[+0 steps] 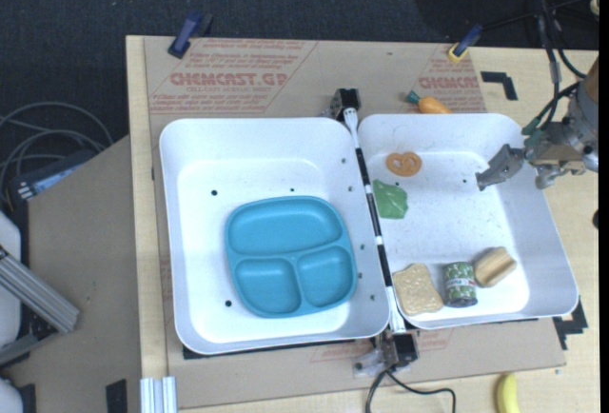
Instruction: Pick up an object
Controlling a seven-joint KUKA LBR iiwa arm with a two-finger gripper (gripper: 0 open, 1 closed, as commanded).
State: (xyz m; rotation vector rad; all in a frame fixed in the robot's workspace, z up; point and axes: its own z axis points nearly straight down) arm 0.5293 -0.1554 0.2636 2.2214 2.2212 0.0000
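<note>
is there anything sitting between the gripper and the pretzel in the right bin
Nothing visible. The gripper is at the right bin's far right side, and the pretzel lies to its left across bare white floor. The green piece lies nearer the camera than that line.

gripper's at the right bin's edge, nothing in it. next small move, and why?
Probably slide left toward the pretzel. The gripper hangs near the right bin at about that depth, and the pretzel lies alone, apart from the green piece.
</note>
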